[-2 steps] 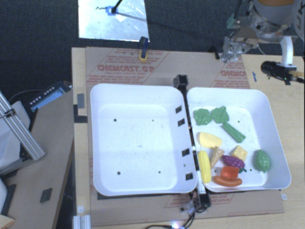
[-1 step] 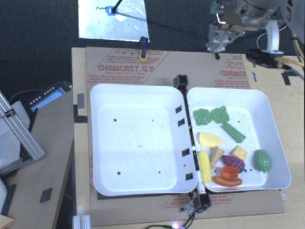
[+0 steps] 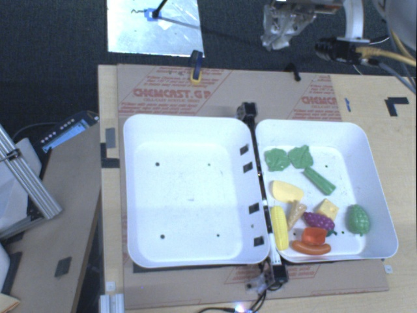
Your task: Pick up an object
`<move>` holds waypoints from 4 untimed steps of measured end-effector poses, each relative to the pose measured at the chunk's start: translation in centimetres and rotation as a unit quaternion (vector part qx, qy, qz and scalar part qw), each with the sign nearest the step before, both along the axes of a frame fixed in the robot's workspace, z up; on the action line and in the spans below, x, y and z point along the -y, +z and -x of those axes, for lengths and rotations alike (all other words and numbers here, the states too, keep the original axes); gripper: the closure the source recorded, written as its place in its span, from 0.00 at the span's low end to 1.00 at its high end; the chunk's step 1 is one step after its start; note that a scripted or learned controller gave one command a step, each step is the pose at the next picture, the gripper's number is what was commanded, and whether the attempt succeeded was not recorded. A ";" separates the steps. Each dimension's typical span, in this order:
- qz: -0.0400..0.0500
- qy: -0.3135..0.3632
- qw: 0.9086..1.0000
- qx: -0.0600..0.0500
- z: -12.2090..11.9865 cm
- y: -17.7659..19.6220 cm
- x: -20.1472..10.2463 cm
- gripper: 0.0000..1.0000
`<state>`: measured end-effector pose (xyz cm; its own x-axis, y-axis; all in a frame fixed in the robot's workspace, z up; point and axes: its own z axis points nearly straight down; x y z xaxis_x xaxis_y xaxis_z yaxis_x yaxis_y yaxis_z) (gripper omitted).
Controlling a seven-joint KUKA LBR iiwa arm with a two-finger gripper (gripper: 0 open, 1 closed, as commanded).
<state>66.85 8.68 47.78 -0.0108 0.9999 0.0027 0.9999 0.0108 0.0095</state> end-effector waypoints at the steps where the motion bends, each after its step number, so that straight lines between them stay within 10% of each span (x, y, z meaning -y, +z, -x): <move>1: -0.001 0.000 1.000 0.000 0.1 6.2 -6.9 1.00; 4: 0.001 -0.002 1.000 -0.003 0.0 5.7 -14.8 1.00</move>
